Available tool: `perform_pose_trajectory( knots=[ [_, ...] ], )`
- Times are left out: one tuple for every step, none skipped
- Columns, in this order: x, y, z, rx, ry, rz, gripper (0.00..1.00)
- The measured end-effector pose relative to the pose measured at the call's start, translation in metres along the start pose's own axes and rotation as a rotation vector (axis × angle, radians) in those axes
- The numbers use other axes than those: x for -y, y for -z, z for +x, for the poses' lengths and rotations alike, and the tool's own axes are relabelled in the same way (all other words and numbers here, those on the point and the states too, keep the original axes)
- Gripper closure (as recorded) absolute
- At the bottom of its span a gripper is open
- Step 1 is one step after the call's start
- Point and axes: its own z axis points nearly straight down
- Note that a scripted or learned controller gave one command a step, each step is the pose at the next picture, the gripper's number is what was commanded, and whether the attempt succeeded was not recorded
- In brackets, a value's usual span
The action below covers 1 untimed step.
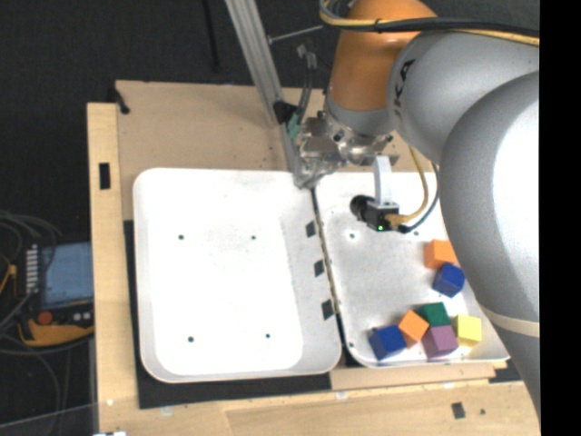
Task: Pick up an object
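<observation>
Grey arm (490, 153) bulk sits nearest the lens, takes up the right side and covers the right-hand edge of the right bin (363, 271). Orange band (368, 53) shows above the wrist. End effector (313, 166) is at the top end of the divide between the two bins, by the right bin's upper-left corner. It reads as cluttered metal, overlapped by a pale metal strut (254, 44) slanting down from the top edge, so I cannot tell whether it is open or closed.

Blocks all lie in the right bin, well apart from the end effector. An orange block (440, 252) and a blue block (448, 280) touch near the arm's edge. Lower down there is a tight cluster along the bin's bottom rim: green block (435, 314), second orange block (414, 325), second blue block (388, 341), purple block (440, 340), yellow block (468, 329). The yellow one sits right against the arm's outline, so its far side is hard to read.

Left bin (227, 271) is white with a few small dark dots. The bench (182, 125) is pale wood. Off its left edge are a blue box (68, 275) and tangled cables (27, 234), dim and cut off by the picture's edge.
</observation>
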Motion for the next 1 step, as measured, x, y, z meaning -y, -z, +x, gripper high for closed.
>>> perform_pose_trajectory(
  knots=[
    [-0.0039,0.0054,0.0425,-0.001,0.000,0.000,1.00]
  ],
)
